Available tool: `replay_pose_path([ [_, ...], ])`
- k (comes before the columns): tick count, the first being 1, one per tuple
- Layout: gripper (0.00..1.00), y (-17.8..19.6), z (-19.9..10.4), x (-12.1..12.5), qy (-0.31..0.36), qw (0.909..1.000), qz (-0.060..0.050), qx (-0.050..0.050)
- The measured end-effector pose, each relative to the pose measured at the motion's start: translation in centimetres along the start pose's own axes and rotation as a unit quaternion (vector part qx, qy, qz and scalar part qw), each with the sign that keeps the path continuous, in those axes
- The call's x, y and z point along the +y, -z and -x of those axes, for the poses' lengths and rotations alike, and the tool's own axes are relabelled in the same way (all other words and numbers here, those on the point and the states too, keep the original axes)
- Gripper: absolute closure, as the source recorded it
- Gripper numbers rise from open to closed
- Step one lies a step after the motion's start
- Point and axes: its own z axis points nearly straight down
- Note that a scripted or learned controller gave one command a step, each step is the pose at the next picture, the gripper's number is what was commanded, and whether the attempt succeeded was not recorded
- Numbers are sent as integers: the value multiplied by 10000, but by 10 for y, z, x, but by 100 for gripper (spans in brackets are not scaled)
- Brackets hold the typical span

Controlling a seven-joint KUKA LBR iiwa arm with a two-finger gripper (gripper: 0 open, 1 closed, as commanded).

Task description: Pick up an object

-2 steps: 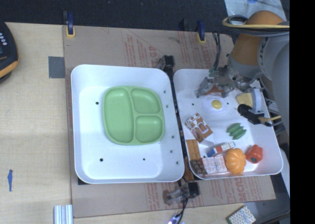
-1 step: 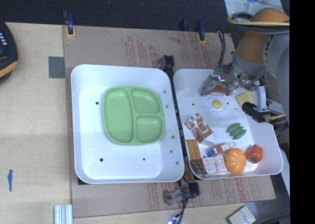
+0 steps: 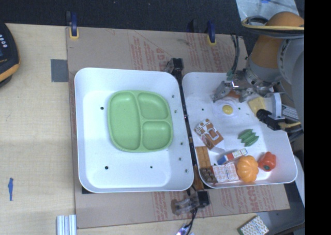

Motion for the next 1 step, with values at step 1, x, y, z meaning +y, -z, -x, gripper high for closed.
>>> replay_pose_path([
  [1, 100, 12, 1, 0, 9, 10000, 2, -5],
])
